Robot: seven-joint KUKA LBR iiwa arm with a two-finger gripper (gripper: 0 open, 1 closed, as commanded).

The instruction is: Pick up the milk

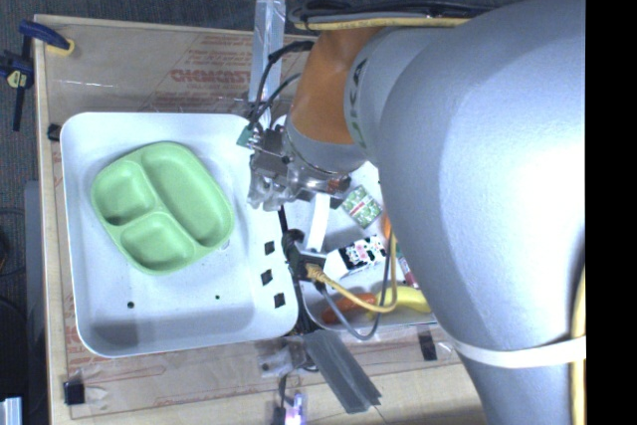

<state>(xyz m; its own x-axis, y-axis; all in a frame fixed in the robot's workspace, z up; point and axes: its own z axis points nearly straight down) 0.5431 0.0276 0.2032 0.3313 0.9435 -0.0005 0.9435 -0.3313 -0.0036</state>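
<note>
camera: fixed overhead | faces: down, slanted, onto bins (75, 214) | range: close | arm (478, 174) enters right

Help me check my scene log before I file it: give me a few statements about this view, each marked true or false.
1. A light green divided plastic plate lies in the left shallow white bin. True.
2. The green plate has two compartments. False: it has three.
3. The grey arm with the orange band covers much of the right bin. True.
4. The green plate stands on the bare bench outside both bins. False: it lies inside the left bin.
5. A black-and-white patterned small carton lies in the right bin, near the arm's wrist. True.
6. The end effector hangs over the far left edge of the left bin. False: it hangs by the divide between the bins.
</note>
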